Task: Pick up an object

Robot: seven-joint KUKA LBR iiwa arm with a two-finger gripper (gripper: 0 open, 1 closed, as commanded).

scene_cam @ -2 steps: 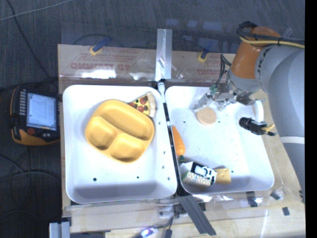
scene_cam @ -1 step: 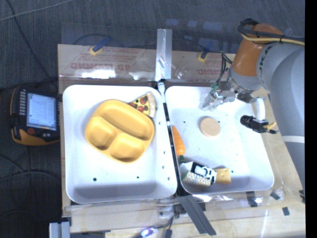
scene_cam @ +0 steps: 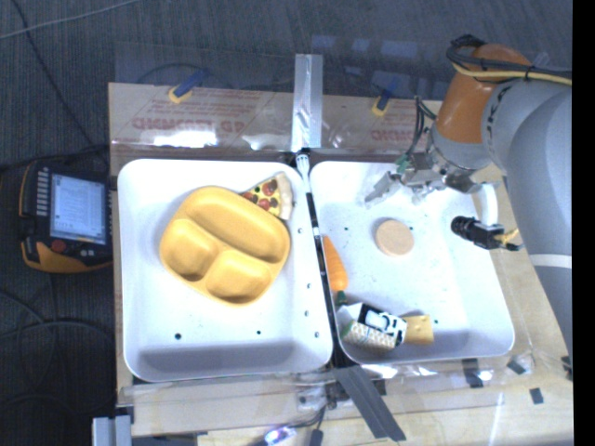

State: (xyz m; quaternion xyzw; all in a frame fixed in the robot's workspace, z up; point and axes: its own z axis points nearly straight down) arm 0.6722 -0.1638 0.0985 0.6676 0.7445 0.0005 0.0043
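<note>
I see the gripper, fingers spread and holding nothing, above the right bin near a tan disc.

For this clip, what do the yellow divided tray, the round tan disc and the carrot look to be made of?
Yellow divided tray: moulded plastic by the look, smooth with soft highlights on its rounded compartments. Round tan disc: matte and flat, perhaps wood or cork; the view leaves it open. Carrot: probably a plastic toy, evenly orange with a slight sheen.

Bright even overhead light, white bins near overexposed, glare on plastic sheet, soft focus, faint shadows
</note>
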